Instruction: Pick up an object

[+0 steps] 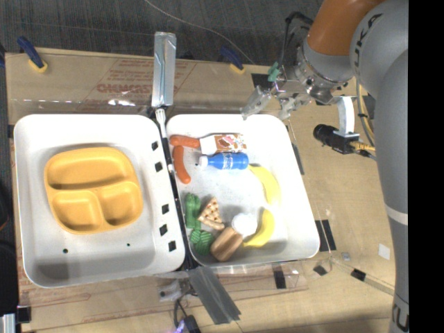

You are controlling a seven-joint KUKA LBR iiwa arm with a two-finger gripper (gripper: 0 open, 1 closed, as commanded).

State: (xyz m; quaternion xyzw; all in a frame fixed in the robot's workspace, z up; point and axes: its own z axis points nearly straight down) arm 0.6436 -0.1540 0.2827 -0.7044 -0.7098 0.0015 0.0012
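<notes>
Up near the top right of the desk (326, 193), the end effector (267, 103) hangs above the far rim of the right bin (295, 186). Its two thin fingers (253, 106) are spread a little apart, so it is released, with nothing between them. It touches no toy, and the rim just below it is bare white.

The things to pick up all lie in the right bin. A red hot dog (180, 157) curves along the left wall. Just beside it is a small brown and white packet (223, 143). A blue bottle (227, 161) lies on its side under the packet. A yellow banana (268, 184) sits near the right wall, and a second banana (262, 230) lies lower down. Beside that one is a white ball (243, 223). A brown bun (226, 243) rests at the front, touching the ball. A pizza slice (210, 216) lies on top of green leafy toys (195, 220) by the left wall.

The left bin (41, 255) holds a yellow tray (92, 188) with three parts. The grey arm (388, 82) with its orange band (343, 12) comes from the right
</notes>
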